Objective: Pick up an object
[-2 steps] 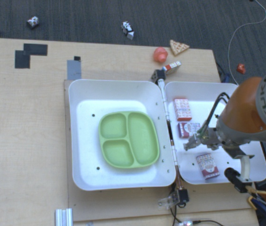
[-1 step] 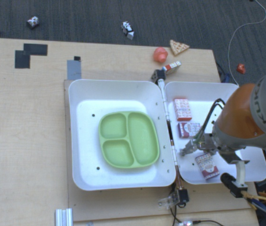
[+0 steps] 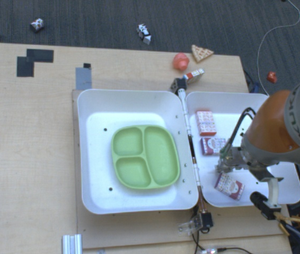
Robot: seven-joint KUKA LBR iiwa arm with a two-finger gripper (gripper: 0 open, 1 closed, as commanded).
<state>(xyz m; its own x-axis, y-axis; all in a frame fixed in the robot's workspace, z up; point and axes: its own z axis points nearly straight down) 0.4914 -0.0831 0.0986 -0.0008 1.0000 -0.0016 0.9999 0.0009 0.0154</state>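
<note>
The right bin (image 3: 277, 121) holds three small red and white packets: one upright packet (image 3: 205, 123) at the back left, a second packet (image 3: 212, 145) just in front of it, and a third packet (image 3: 229, 186) tilted near the front wall. My gripper (image 3: 225, 164) hangs low over the right bin, between the second and third packets, close above the third one. The grey arm with its orange band (image 3: 271, 130) covers the bin's middle and right side. The fingertips are hidden against the arm's body.
The left bin (image 3: 99, 142) holds a green three-compartment plate (image 3: 144, 156). Behind the bins lie a red ball (image 3: 181, 61), a pizza-slice toy (image 3: 202, 52) and a small tube (image 3: 194, 74) on the bench. Cables run along the front right corner.
</note>
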